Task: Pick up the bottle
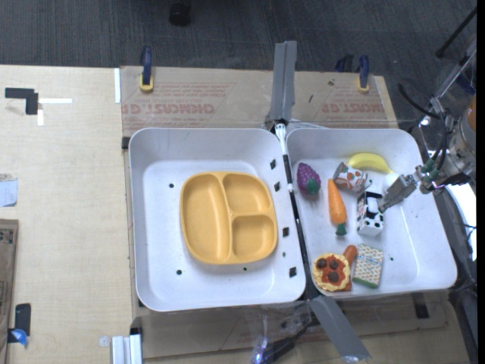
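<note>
The left bin [138,218] is given over to the yellow divided plate [227,217], so all the small items crowd into the right bin [415,243], where I work. My gripper [396,192] reaches in low from the right wall, slanted toward the bottle [370,215], which sits mid-bin, black and white, just off my tip. I cannot tell whether my jaws are spread or closed. The bare floor lies on my side. The carrot [336,202] sits close on its far side, and the small carton [351,178] and banana [369,161] hem it in behind, so I judge the right-hand approach the safest.
</note>
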Motion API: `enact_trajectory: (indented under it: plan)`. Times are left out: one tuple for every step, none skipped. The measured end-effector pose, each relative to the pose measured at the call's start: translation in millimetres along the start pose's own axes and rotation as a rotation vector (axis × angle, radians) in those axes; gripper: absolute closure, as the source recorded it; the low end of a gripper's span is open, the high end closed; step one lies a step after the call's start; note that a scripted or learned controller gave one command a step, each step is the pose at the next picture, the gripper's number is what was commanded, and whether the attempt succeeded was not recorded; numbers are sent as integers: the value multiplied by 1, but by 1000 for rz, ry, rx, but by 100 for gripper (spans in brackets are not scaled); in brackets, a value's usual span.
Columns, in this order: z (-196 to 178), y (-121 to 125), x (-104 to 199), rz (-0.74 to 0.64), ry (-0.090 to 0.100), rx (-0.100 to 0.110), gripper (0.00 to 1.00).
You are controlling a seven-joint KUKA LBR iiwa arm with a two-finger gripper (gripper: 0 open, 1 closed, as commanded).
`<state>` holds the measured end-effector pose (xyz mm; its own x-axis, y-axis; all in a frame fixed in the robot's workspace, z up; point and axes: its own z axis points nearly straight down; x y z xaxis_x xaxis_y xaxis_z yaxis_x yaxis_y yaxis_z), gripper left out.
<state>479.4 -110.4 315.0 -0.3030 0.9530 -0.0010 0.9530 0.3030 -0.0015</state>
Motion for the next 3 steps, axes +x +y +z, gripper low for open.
enact_trajectory:
  plan:
    - [113,13,48,-106,1,1,0]
    - [-97,14,19,-87,-1,-1,0]
    - [-18,-2,-58,11,0,1,0]
